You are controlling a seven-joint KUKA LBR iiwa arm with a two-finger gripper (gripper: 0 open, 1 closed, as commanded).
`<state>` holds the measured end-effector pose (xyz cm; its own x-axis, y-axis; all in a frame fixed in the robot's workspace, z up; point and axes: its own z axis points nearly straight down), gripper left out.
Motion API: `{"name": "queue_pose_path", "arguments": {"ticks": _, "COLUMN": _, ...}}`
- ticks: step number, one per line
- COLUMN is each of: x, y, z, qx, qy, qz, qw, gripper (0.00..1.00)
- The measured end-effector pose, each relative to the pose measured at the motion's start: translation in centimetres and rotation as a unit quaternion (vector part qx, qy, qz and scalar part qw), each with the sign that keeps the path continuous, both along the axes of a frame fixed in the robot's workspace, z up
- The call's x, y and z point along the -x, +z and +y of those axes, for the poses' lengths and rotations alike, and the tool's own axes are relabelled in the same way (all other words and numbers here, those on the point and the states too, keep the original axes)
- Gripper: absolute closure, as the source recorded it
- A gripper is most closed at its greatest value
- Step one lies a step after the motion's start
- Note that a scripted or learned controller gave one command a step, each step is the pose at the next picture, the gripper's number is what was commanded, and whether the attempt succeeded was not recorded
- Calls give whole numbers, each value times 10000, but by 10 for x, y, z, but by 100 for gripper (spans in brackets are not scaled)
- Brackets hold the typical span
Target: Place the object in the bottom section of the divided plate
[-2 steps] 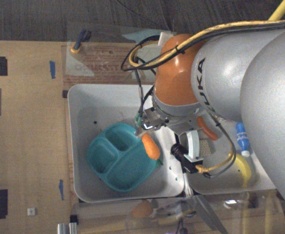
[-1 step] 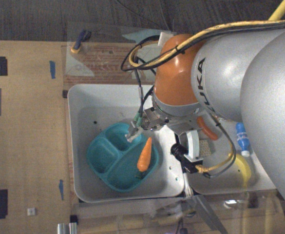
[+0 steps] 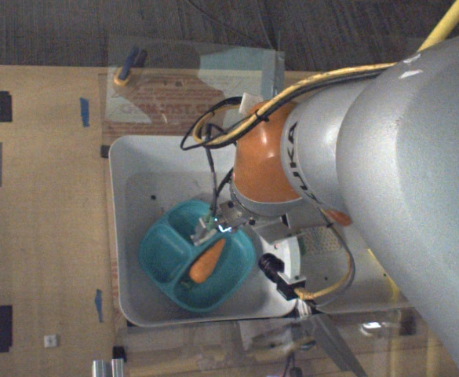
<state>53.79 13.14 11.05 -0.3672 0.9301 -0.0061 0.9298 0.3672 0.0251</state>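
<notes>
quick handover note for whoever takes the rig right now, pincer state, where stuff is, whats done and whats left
Pincer: over the upper right rim of the teal divided plate, just above the carrot; whether its fingers are open or shut cannot be told from this view.
Carrot: lying at a slant inside the plate, in the section nearest the bottom of the view.
Plate: sits in the left white bin.
Done: the carrot looks placed in the bottom section.
Left: confirm the carrot is released, then pull the arm clear.
</notes>
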Motion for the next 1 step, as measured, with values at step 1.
{"name": "queue_pose_path", "arguments": {"ticks": 1, "x": -67, "y": -19, "z": -4, "qx": -19, "qy": -1396, "qz": 134, "qw": 9901, "gripper": 0}}
